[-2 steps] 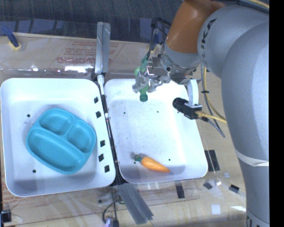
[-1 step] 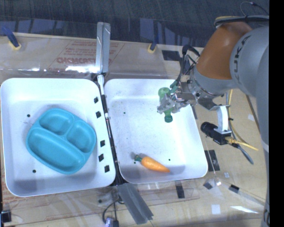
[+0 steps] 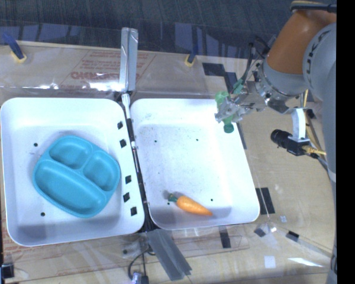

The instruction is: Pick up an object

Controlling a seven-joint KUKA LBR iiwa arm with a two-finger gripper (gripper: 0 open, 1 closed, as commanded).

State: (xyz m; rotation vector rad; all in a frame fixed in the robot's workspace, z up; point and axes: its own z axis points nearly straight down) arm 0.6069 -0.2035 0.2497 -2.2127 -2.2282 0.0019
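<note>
gripper (image 3: 228, 118) over right bin's (image 3: 236, 158) far right corner | finger state: can't tell, nothing visibly held | carrot (image 3: 191, 205) at near edge of that bin, long axis along edge, toward near-left from fingers

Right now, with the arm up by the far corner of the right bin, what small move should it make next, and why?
Probably swing the gripper toward the near side of the right bin and stop above the carrot. The gripper sits over the bin's far right corner, well apart from the carrot, which lies near the front wall.
</note>
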